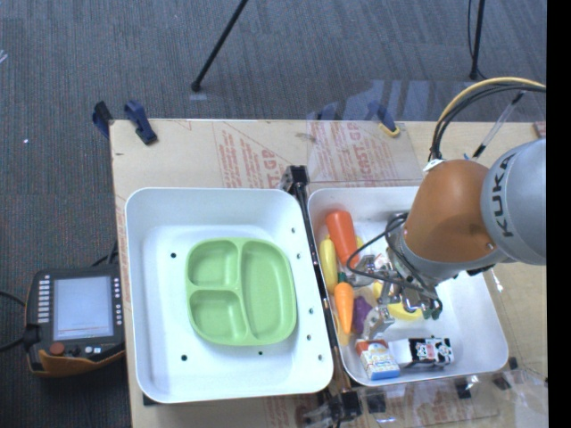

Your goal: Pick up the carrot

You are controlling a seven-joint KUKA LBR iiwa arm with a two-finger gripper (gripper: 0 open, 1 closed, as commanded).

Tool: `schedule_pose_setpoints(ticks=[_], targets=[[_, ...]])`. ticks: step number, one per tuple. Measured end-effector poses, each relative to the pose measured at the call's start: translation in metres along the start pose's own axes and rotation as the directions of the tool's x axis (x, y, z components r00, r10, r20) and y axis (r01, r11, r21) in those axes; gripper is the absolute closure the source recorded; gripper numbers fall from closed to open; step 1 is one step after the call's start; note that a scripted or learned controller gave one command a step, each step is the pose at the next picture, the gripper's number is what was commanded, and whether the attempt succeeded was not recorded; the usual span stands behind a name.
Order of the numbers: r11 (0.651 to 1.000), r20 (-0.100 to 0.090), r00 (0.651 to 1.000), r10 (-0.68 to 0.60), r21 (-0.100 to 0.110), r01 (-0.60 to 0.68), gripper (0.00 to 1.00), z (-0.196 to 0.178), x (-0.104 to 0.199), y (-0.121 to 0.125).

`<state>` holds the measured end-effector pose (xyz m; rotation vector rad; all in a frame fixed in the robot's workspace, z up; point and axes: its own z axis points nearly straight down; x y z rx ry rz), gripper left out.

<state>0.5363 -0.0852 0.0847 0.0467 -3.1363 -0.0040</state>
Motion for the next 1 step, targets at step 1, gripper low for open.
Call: schedule_pose_setpoints(ticks=[1], targets=[[1.0, 0.01, 1.0, -0.01, 0.002, 0.01, 0.0, -0.0044, -0.0818, -0.0003]])
